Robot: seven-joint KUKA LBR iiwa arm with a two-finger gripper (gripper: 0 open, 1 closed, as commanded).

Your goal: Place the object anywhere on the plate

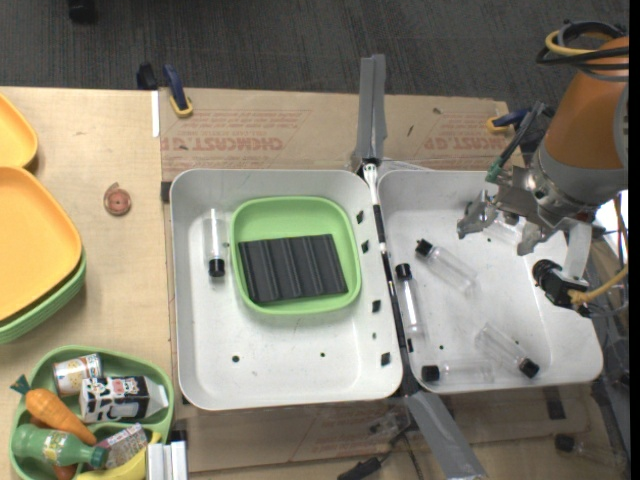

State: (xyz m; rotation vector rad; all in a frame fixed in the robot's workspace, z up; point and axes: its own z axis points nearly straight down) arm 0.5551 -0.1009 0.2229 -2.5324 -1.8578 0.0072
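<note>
Clear tubes with black caps look to be the task's objects, and they lie loose in the two bins: one [444, 265] near the middle of the right bin [590, 363], another [505, 351] towards its near corner, one [404, 293] along its left wall, a cap [430, 373] by the near edge (its tube is too faint to trace). A further tube [214, 241] lies in the left bin [290, 383], just beside the green plate [295, 254], which carries a dark ribbed slab [296, 268].

Both bins sit on brown cardboard [260, 133] over a pale wooden bench [100, 158]; dark carpet lies beyond. Orange plates [30, 233] are cut off at the left edge, and a green bowl [85, 413] of toy food at the near left corner.

At the right bin's far corner hangs the gripper [505, 226], its metal parts tangled together; whether the fingers are apart or together cannot be made out.
</note>
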